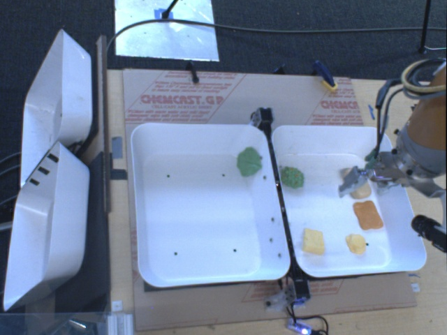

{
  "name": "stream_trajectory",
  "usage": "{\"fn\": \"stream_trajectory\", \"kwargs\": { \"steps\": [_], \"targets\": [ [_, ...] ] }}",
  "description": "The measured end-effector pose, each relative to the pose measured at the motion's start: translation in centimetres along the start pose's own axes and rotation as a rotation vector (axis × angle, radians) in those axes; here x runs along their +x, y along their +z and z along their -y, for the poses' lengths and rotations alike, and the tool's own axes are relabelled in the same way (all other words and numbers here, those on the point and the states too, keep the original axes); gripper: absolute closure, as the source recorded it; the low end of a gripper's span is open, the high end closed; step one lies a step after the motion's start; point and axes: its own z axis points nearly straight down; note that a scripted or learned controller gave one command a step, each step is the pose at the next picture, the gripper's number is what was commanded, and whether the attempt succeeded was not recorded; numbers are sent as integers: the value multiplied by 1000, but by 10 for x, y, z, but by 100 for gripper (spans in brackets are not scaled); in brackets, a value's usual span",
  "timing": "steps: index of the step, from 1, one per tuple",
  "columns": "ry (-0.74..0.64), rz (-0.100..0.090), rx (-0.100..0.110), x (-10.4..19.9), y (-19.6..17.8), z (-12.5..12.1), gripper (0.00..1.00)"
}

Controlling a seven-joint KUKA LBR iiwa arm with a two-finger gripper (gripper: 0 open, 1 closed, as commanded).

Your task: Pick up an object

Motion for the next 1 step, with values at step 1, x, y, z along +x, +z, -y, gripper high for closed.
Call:
{"fn": "stream_trajectory", "kwargs": {
  "steps": [1],
  "targets": [
    [-3,0,-4,21,-45,-38,0]
  ]
}}
